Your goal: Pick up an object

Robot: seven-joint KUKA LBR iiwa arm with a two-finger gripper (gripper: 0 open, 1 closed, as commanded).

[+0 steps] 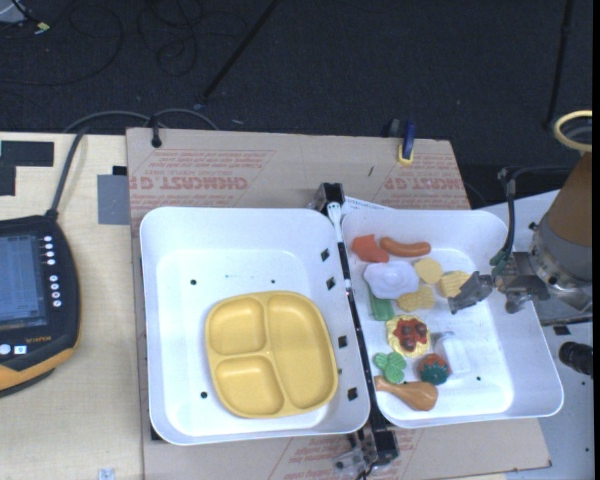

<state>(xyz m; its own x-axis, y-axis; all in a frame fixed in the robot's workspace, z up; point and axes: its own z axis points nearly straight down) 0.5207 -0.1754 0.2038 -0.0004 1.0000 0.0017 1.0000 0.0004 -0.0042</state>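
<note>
Items were catalogued against the right bin [540, 393], nearest entries first. Drumstick [408, 393], tan, lay at the near edge of the toy pile inside that bin. Teal piece [435, 372] and green piece [389, 364] sat just behind the drumstick. Pizza slice [411, 335], red and yellow, lay at the pile's middle. White lump [387, 280] and yellow chips [421, 286] lay farther in. Sausage [406, 248], orange, lay at the bin's far side beside a red piece [369, 249]. Gripper [472, 292] hung over the bin's right half, next to the chips; whether its fingers were spread or pinched could not be told, and nothing showed between them. Tray [270, 353], yellow with three compartments, lay in the left bin [170, 268]. Pendant [20, 293] lay well left of both bins.
</note>
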